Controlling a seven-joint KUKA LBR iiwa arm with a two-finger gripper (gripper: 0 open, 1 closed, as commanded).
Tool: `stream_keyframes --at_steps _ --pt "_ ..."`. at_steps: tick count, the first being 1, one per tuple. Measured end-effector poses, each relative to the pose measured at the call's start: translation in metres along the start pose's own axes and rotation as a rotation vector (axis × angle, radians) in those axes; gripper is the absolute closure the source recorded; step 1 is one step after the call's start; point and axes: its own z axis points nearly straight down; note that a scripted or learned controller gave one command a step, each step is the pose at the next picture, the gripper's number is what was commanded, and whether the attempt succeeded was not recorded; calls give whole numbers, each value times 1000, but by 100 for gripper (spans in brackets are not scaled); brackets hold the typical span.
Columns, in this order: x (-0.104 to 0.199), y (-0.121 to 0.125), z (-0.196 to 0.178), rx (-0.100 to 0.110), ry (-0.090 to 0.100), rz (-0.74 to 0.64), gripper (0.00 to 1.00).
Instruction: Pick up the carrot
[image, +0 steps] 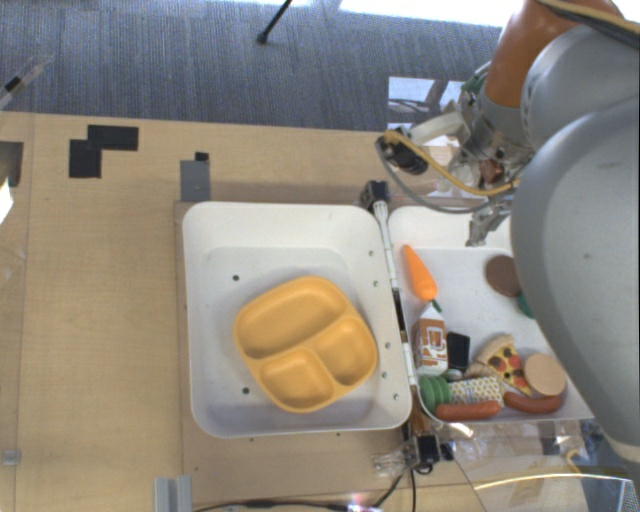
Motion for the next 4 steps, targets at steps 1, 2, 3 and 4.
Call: stream_keyframes --at_steps 1,2,3,4 --pt "5 15 75 0 -7 -216 0" --pt "-60 10 88 0 -6 -82 0" --pt "-60 10 88 1 -6 -83 0" --pt "-60 10 88 1 -6 -83 0"
